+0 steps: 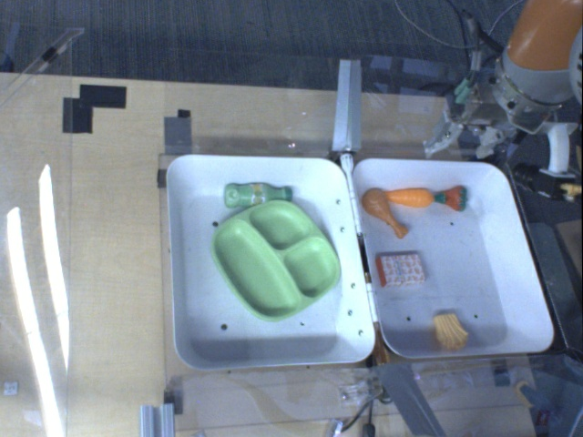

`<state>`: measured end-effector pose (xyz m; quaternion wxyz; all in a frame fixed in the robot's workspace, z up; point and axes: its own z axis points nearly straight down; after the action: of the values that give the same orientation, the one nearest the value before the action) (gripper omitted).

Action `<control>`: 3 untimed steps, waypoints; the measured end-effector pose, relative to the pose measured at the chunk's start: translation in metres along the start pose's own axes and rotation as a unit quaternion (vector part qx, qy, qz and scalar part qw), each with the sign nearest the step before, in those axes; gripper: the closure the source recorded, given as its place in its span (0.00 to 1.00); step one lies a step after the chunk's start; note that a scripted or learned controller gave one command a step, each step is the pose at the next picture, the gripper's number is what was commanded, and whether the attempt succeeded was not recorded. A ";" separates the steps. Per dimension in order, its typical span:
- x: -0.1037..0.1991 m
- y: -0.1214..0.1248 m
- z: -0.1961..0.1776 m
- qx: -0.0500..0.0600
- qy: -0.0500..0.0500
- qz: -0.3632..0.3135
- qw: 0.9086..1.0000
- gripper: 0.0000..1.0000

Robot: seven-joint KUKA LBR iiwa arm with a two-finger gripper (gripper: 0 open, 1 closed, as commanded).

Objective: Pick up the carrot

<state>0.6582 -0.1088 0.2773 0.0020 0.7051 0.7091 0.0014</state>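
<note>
Carrot (414,198) lying flat along the far side of the right bin (510,271), green top pointing right, tip just beside a chicken drumstick (383,210). The hand (463,133) hangs above the table past the bin's far rim (nothing between its fingers), though open or closed I cannot tell. Nearer: a red-patterned packet (401,269) and a ridged yellow piece (449,331). Left bin (196,335): green divided plate (276,259), green bottle (258,193).

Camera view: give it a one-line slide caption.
Carrot lies untouched in the right bin beside a drumstick; gripper hovers beyond the bin's far rim.
</note>
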 end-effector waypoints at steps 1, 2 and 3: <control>0.016 0.005 0.091 0.000 0.000 -0.014 1.000 0.00; -0.010 0.012 0.178 -0.003 0.000 0.008 1.000 0.00; -0.029 0.011 0.188 0.002 0.002 -0.156 0.988 0.00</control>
<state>0.6703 -0.1384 0.0895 -0.0003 0.5856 0.8106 0.0014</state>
